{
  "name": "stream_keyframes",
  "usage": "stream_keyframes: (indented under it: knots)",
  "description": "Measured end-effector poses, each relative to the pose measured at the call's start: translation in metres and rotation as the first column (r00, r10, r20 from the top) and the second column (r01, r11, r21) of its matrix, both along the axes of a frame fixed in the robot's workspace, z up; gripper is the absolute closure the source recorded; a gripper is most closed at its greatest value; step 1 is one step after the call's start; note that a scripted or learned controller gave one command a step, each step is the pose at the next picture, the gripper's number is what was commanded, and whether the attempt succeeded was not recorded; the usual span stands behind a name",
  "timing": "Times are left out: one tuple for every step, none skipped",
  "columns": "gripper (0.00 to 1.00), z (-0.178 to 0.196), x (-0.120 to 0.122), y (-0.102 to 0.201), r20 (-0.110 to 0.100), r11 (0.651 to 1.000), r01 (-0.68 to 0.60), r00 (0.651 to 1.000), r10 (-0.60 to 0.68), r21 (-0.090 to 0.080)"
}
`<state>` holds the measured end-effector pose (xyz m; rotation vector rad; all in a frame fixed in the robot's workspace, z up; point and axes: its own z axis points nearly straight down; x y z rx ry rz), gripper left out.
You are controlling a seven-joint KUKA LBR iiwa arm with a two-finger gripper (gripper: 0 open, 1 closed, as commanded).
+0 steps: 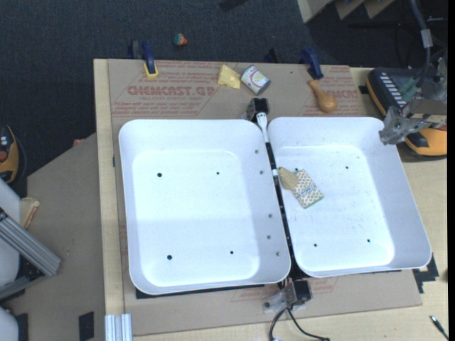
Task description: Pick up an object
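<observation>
In the right bin (377,212), close to its left wall, lie a small tan piece (288,177) and a patterned packet (307,189), touching each other. My gripper (398,126) shows as a grey metal part over the right bin's far right corner, well apart from both objects. Nothing is visibly held in it. The left bin (192,212) holds no objects.
Behind the bins on the brown board lie a yellow wedge (229,77), a small box (254,79) and a wooden-handled tool (323,96). Two blue clamps (149,61) (311,61) hold the board's far edge. A black and yellow device (419,112) sits at the far right.
</observation>
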<state>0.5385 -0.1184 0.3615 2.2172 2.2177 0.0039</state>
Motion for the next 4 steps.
stream_keyframes:
  knots:
    - [1.0,0.147,0.004,-0.018,0.014,1.0,0.001,1.0,-0.001,-0.004]
    - [1.0,0.133,-0.043,0.018,-0.008,1.0,-0.002,1.0,0.002,0.004]
    - [1.0,0.176,-0.035,-0.068,0.003,1.0,0.008,1.0,-0.008,-0.004]
    - [0.0,0.174,-0.034,-0.063,-0.002,1.0,0.0,1.0,0.0,0.0]
